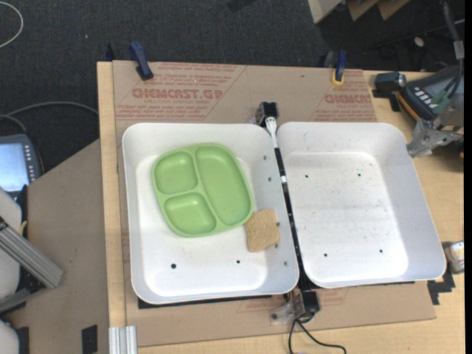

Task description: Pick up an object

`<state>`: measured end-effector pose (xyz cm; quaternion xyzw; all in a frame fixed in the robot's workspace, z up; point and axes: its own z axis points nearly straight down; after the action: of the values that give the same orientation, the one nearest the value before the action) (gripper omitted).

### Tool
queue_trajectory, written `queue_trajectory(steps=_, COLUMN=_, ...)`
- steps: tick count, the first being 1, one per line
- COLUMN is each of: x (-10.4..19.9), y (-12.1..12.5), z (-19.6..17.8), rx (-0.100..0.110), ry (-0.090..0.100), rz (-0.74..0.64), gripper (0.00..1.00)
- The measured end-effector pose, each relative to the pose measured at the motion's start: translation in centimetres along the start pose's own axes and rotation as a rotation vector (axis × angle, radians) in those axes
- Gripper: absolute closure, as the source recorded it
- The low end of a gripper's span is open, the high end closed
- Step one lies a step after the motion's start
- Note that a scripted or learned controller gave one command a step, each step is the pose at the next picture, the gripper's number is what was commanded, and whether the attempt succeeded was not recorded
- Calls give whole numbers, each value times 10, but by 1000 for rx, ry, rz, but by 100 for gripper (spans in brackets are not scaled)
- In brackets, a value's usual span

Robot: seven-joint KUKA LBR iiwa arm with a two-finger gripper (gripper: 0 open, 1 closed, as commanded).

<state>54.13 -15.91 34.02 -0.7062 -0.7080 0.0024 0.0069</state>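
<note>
While the gripper (419, 144) hangs far right, the sponge (262, 230) lies well apart.

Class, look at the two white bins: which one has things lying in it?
The left bin. It holds a green divided plate and a tan sponge-like piece touching the plate's lower right edge.

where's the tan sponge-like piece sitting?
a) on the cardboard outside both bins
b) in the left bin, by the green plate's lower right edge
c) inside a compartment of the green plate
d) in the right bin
b: the tan piece lies on the floor of the left bin, right at the lower right edge of the green divided plate, not in any of its compartments.
</note>
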Motion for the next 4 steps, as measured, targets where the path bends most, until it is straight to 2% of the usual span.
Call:
queue_trajectory(steps=1, x=-25, y=15, z=-207, rx=-35, ry=-15, rz=2, gripper=100)
queue_trajectory(steps=2, x=-4, y=-57, z=-134, rx=-6, ry=-3, rz=4, gripper=100)
queue_trajectory(steps=3, x=30, y=-63, z=-35, rx=-1, ry=-2, rz=0, gripper=100)
queue_trajectory(steps=4, x=79, y=-34, z=-204, rx=-36, ry=-9, rz=-5, gripper=100)
